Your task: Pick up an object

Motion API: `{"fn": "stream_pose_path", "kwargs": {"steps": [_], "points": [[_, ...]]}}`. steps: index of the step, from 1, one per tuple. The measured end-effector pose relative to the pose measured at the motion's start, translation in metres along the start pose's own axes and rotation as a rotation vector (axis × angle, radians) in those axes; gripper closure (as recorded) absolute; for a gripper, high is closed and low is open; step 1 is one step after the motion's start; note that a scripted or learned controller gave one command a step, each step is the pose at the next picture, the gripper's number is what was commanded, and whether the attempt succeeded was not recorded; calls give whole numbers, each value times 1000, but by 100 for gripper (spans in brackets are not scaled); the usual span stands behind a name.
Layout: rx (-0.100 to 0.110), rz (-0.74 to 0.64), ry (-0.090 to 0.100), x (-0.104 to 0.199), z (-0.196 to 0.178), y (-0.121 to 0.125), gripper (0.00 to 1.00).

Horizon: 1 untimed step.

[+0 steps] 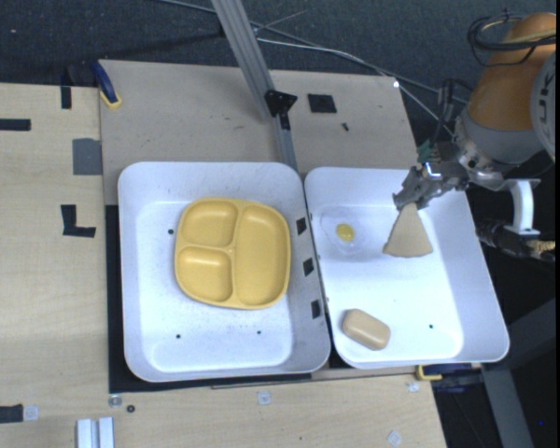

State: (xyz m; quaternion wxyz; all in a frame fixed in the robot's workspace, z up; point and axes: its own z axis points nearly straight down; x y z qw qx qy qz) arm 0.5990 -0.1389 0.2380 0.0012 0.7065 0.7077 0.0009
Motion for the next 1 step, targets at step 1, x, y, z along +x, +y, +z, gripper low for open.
{"fn": "stream_pose_path", "kwargs": {"steps": [1], "points": [[6, -3, 2, 55, 6, -25, 100]]}}
